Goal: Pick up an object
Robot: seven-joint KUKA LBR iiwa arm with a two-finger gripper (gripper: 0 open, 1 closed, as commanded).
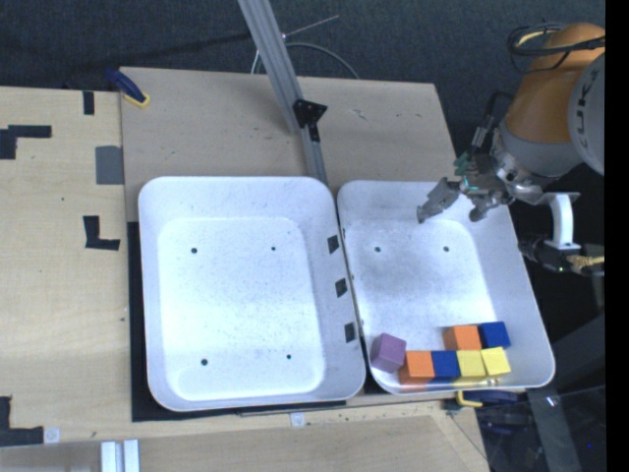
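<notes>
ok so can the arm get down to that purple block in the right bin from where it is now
Probably yes. The hand hangs over the far end of the right bin, and the purple block sits at the near end with bare floor between. Only the orange block beside it crowds one side.

Only partial dark lettering, apparently "KU", reads on my arm (590, 96) at the frame's right edge.
</notes>
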